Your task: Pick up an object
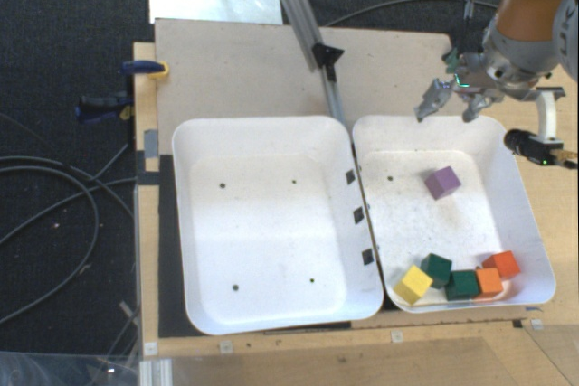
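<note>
Pincer (450, 100) open, fingers spread, nothing between them, poised above the far rim of the right bin (520, 194). Purple cube (442, 182) alone mid-bin, below the pincer. Yellow cube (415, 283), green cubes (450, 276), orange cubes (496, 272) clustered at the near edge.

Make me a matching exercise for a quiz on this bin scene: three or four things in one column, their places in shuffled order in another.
Things:
1. purple cube
2. yellow cube
3. orange cube
4. end effector

Places:
A. near edge of the right bin, leftmost of the cluster
B. above the right bin's far rim
C. alone in the right bin's middle
D. right bin's near right corner

Pairs: 1-C, 2-A, 3-D, 4-B
</note>
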Available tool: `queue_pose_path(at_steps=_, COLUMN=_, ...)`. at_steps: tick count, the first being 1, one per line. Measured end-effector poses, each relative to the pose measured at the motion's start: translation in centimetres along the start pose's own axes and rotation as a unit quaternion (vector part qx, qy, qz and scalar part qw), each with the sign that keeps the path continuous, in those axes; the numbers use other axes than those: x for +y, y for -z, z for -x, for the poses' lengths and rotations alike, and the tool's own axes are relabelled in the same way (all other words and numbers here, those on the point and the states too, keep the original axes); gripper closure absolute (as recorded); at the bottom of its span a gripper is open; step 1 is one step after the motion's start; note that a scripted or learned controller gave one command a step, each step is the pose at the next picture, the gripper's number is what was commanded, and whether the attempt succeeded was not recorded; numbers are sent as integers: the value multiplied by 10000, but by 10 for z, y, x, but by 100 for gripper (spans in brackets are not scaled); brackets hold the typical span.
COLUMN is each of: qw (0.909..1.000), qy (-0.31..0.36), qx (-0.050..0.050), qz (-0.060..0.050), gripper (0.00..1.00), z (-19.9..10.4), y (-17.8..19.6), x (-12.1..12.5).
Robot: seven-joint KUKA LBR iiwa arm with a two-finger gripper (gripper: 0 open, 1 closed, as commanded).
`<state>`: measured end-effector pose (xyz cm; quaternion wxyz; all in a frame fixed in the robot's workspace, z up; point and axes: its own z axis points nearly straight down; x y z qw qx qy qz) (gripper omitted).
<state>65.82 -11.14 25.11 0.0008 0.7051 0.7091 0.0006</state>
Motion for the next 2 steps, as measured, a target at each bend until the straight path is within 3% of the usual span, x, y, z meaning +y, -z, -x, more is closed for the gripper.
queue_pose_path(at_steps=1, qw=10000, qy=-31, qx=0, qz=-36, gripper=0, z=46, y=-154, x=-39)
queue_pose_path(at_steps=2, qw=10000, qy=-10, qx=-1, qz=11, gripper=100, z=44, y=-138, x=-36)
